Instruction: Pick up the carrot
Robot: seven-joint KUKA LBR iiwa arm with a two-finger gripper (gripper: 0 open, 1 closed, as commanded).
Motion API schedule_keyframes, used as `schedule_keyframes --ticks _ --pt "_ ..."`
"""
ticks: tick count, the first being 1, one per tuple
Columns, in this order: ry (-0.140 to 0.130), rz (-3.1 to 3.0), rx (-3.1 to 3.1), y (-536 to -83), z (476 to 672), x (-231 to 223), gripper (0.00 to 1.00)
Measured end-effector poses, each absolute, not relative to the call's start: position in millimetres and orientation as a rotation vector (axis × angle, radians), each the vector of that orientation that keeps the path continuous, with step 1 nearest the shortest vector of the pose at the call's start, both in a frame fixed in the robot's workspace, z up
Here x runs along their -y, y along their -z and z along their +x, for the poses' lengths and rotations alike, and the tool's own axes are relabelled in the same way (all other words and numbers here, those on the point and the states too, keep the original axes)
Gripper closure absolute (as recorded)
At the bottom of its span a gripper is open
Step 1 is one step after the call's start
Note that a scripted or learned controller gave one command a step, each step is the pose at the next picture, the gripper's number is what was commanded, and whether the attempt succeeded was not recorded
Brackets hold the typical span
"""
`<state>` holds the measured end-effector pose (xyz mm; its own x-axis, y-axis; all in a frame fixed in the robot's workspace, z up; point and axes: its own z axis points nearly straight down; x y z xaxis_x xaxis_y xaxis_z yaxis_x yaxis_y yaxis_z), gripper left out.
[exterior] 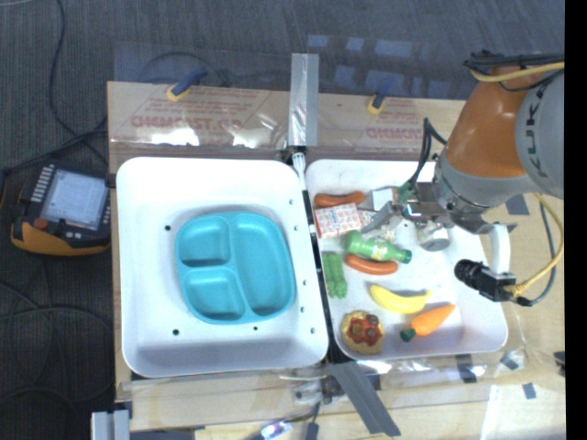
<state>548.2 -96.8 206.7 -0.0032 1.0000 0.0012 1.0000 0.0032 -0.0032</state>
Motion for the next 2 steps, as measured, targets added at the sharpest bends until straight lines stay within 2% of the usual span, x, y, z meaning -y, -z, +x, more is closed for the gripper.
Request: schedule_keyframes --ticks 1,2 --pt "-0.004 -2.491 1.906 -144 517.4 119 0.00" --pt "-0.006 -2.736 1.538 -152 483.0 166 0.00"
